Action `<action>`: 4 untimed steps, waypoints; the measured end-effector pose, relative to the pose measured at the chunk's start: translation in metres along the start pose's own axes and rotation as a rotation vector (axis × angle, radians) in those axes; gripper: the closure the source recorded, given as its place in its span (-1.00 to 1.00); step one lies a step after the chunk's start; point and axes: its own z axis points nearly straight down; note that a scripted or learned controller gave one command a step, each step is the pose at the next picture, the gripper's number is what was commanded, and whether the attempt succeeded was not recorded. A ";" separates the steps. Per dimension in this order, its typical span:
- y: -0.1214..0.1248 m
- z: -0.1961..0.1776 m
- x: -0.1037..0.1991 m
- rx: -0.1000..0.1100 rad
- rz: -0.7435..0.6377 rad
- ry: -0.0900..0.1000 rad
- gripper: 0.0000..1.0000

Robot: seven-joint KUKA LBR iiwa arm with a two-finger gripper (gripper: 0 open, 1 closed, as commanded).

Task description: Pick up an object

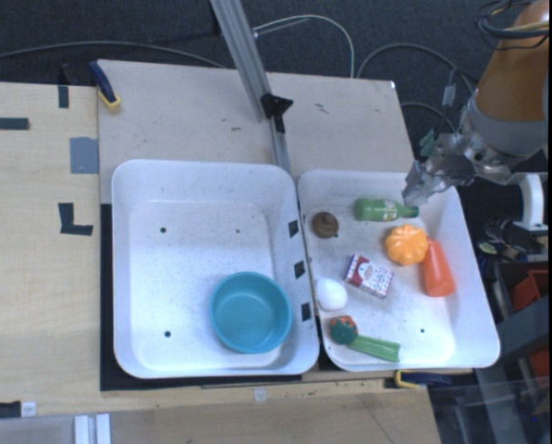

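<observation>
Two shallow white speckled plastic bins (pixel 141 248) hold a round blue plastic bowl (pixel 250 312), a green bottle (pixel 383 211), an orange pumpkin (pixel 406 245), a red-and-white carton (pixel 369 276) and a white egg (pixel 331 294).

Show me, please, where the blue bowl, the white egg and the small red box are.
blue bowl (pixel 250 312), camera view, on its inner bottom, in the left bin.
white egg (pixel 331 294), camera view, on the middle of its shell.
small red box (pixel 369 276), camera view, on its top face.

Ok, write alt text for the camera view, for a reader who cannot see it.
A grey robot arm's hand hovers by a green bottle in the right white bin, which also holds a small pumpkin, carrot, red carton and egg. The left bin holds a blue bowl.
</observation>
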 end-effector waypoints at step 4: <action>-0.009 0.053 0.196 0.004 -0.005 0.001 1.00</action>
